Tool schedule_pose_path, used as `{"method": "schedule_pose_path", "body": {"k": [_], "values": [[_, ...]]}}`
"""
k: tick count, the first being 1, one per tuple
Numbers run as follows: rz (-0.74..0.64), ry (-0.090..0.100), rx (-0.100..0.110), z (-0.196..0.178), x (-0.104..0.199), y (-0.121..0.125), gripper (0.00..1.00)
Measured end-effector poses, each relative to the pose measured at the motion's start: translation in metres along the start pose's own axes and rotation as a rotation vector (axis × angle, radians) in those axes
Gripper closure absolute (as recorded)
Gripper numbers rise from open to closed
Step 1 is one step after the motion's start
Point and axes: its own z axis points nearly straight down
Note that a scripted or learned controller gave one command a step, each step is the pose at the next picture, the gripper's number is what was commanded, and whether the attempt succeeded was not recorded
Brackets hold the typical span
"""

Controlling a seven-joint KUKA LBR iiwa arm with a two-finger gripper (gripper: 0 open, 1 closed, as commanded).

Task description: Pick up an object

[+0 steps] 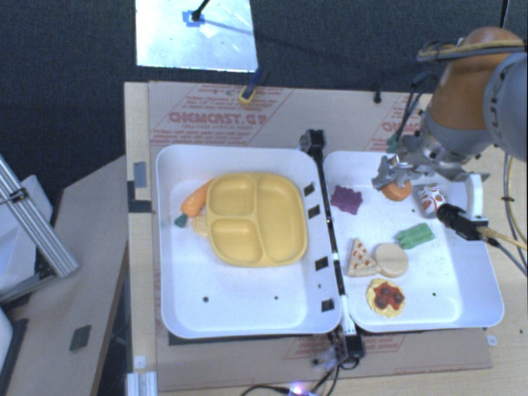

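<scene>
Presently the tool (396,174) hangs low over the far part of the right bin (478,304), right at a small orange object (398,191); whether that piece sits between anything I cannot tell. A yellow tray (252,219) fills the left bin (177,246).

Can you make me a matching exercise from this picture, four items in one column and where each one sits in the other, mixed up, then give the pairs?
Items
1. yellow divided tray
2. carrot
3. purple piece
4. pizza slice

Places
A. right bin, upper left part, lying alone
B. left bin, at the tray's left edge, partly tucked under it
C. left bin, around the middle
D. right bin, beside a round tan piece

Pairs: 1-C, 2-B, 3-A, 4-D
</scene>
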Motion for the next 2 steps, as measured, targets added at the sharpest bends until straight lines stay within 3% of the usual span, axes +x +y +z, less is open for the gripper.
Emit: {"method": "schedule_pose_path", "body": {"k": [1,2], "values": [[-0.003,0.001,0.003,-0.026,0.0,0.001,1.0],[-0.008,0.003,0.005,-0.028,0.048,0.005,1.0]]}}
